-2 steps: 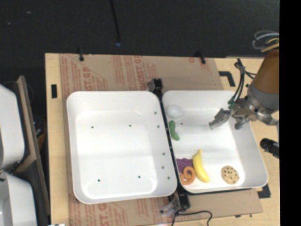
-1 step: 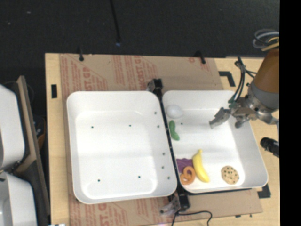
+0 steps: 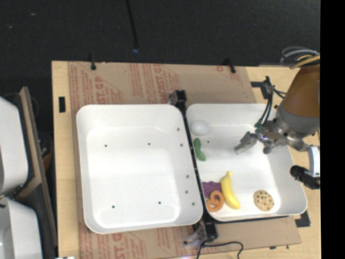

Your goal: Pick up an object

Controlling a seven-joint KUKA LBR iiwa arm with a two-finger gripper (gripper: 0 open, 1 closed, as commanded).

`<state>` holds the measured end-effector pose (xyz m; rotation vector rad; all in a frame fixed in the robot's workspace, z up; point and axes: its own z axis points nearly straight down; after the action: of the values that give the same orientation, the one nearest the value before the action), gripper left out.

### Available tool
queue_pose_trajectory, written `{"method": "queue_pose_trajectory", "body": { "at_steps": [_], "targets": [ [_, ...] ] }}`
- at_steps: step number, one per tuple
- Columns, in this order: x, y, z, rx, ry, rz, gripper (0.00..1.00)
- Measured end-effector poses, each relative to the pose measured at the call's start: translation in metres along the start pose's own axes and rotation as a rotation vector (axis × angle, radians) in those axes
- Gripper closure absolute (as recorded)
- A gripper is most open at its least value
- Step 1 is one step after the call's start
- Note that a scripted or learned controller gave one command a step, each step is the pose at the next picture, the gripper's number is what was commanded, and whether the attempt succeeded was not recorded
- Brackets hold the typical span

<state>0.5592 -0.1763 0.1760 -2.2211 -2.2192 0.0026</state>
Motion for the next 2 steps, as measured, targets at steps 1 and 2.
{"method": "queue_pose_trajectory", "body": {
  "at_steps": [1, 2],
  "targets": [
    [0.010, -0.001, 0.054, 0.002, 0.001, 0.000, 0.00],
    [0.010, -0.001, 0.076, -0.001, 0.000, 0.000, 0.00]
  ]
}}
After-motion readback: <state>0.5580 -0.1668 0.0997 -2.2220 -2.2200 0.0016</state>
